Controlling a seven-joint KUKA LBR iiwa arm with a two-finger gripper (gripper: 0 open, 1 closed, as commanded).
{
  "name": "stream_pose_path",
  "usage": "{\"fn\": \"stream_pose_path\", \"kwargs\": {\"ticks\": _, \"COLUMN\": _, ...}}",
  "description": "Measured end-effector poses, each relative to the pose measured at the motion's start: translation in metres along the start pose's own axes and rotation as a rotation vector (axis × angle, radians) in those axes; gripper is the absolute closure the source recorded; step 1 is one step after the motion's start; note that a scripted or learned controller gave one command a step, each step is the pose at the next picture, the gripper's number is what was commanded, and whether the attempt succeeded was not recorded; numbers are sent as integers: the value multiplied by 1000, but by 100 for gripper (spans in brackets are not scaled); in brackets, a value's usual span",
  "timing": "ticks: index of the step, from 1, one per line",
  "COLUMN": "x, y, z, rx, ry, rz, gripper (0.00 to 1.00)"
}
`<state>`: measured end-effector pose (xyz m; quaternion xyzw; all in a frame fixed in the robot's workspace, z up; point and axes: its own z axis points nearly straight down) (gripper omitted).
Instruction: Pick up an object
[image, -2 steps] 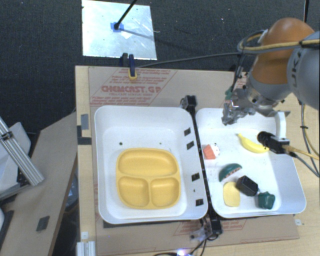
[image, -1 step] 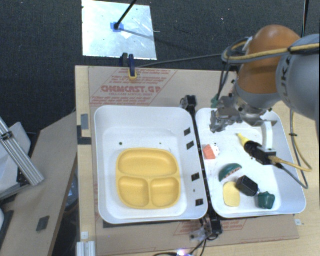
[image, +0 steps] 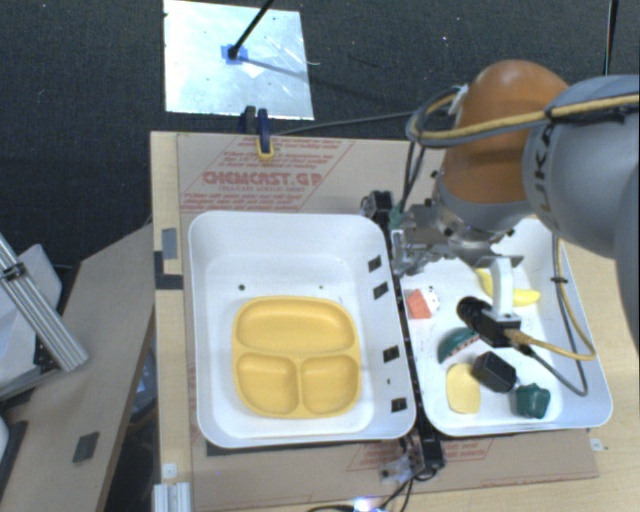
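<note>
Clutter lay in the right bin (image: 572, 396): a small red-and-white piece (image: 420, 303), a teal lump (image: 455, 345), a flat pale-yellow disc (image: 462, 388) and a dark green block (image: 531, 401). The arm (image: 590, 170) hung its jaws near the red-and-white piece by the bin's left wall; whether they were open or closed could not be told.

The grey arm (image: 590, 170) reaches in from the right of the camera view and bends steeply downward, its orange band (image: 497, 120) turned up toward the camera. Below the band the wrist (image: 470, 225) angles down and leftward, ending in the gripper (image: 418, 255), set low
</note>
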<state>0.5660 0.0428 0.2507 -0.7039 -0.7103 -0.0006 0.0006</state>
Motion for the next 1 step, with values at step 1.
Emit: {"fn": "stream_pose_path", "kwargs": {"ticks": 1, "x": 48, "y": -20, "z": 17, "rx": 1, "ry": 0, "rz": 1, "gripper": 100}}
